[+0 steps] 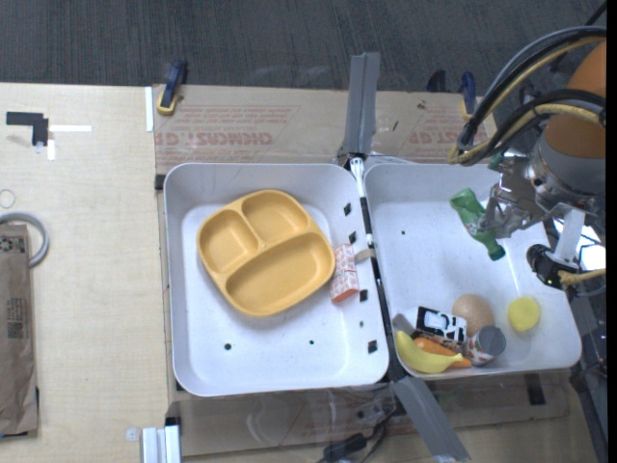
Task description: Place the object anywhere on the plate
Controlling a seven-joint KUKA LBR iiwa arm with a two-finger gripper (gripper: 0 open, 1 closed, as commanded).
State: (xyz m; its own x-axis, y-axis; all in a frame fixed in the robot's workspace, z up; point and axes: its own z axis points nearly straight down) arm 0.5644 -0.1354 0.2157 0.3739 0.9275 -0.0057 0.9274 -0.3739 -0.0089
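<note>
A yellow divided plate (265, 251) lies in the left bin (193, 355), tilted toward the upper left. A small red and white packet (345, 272) rests against the plate's right rim. In the right bin (415, 249), my gripper (497, 224) reaches in from the right near the bin's upper right part. A green object (474, 218) sits between its fingers, with one end sticking out to the upper left and the other ending below the fingers. The gripper is shut on it.
Along the right bin's front edge lie a yellow ball (523, 313), a tan rounded object (472, 309), a grey cylinder (491, 340), a banana (420, 353) and a black and white item (441, 322). A metal divider (362, 114) runs between the bins.
</note>
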